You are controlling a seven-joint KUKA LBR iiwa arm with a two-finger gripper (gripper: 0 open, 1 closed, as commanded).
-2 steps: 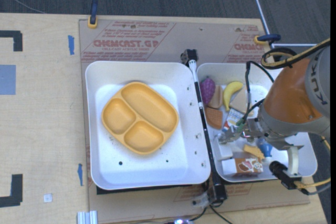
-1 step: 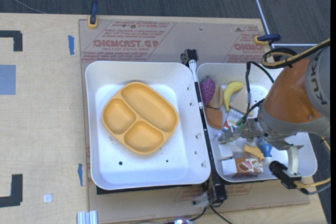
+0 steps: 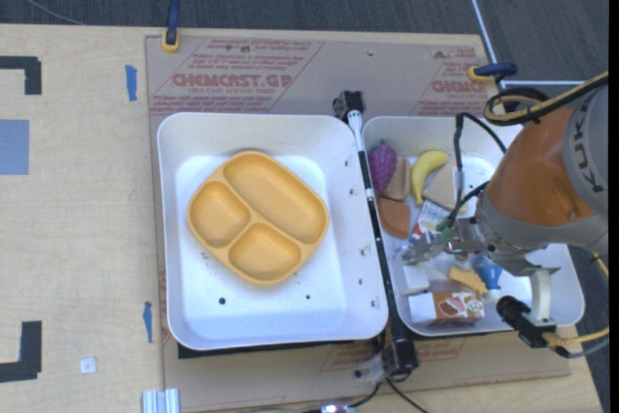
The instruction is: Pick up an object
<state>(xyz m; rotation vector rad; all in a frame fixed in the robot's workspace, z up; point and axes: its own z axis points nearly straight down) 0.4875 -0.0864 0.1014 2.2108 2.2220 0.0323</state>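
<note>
Left of the gripper (image 3: 426, 251), your left bin (image 3: 184, 237) has open floor around the yellow divided plate (image 3: 257, 216). "CHEMCAST" reads on the board (image 3: 232, 77) beyond. Banana (image 3: 427, 173) lies just beyond the jaws; their state, you cannot tell.

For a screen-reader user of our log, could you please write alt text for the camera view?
A grey arm with an orange band reaches its gripper into the right shallow white bin, among a yellow plastic banana, a purple toy and other small items. The left shallow white bin holds a three-compartment yellow plate.
</note>
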